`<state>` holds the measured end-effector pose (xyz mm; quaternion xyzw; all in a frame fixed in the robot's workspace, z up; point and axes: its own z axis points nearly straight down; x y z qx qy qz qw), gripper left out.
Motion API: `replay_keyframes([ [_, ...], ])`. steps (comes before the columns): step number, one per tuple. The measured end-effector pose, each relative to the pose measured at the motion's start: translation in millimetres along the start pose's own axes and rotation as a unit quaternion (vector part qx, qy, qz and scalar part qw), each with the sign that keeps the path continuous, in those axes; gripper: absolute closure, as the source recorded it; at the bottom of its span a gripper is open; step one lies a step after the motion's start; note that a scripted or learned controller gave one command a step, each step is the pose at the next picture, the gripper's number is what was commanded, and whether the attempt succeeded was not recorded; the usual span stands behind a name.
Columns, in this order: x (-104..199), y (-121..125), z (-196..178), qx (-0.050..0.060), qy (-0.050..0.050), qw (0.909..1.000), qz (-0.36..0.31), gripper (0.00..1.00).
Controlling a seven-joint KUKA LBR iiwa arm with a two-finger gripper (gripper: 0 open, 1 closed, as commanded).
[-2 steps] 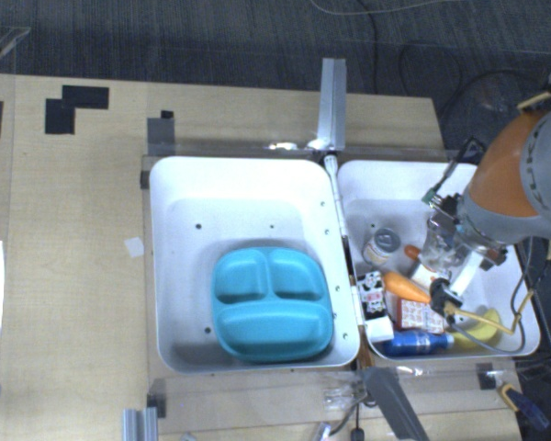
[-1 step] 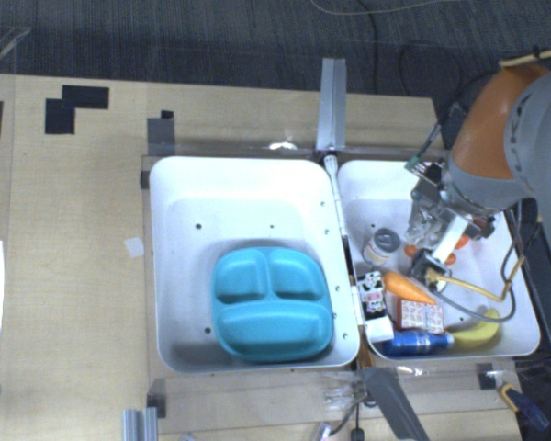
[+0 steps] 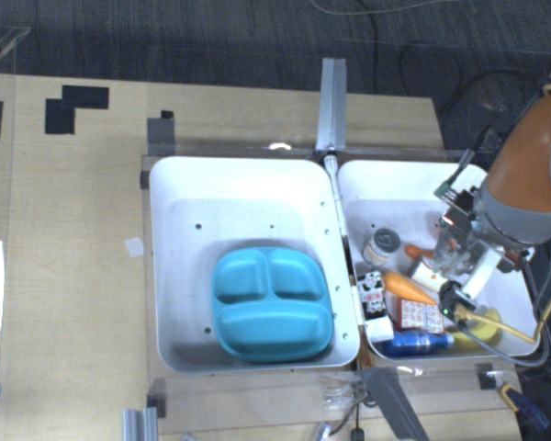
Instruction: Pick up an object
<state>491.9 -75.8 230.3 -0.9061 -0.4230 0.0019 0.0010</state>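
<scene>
My gripper (image 3: 448,274) hangs low in the right bin (image 3: 395,186), over its cluttered front half. Just left of it lie an orange carrot-shaped toy (image 3: 408,288) and a small round can (image 3: 383,243). In front of it sit a red patterned box (image 3: 419,316), a blue bottle (image 3: 413,343) lying on its side and a yellow object (image 3: 492,325). A black-and-white item (image 3: 373,293) rests against the bin's left wall. The gripper's lower end is mixed in with this clutter, so I cannot make out whether anything is held.
The left bin (image 3: 179,246) holds a blue divided plate (image 3: 271,303) in its front half. A metal post (image 3: 332,108) stands behind the wall between the bins. The grey and orange arm (image 3: 533,168) covers the right bin's right side.
</scene>
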Motion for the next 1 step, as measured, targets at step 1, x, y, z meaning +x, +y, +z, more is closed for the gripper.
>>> replay_keyframes([
  [1, 1.3, -0.1, -6.7, 0.002, -0.002, 1.0, -0.003, 1.0],
])
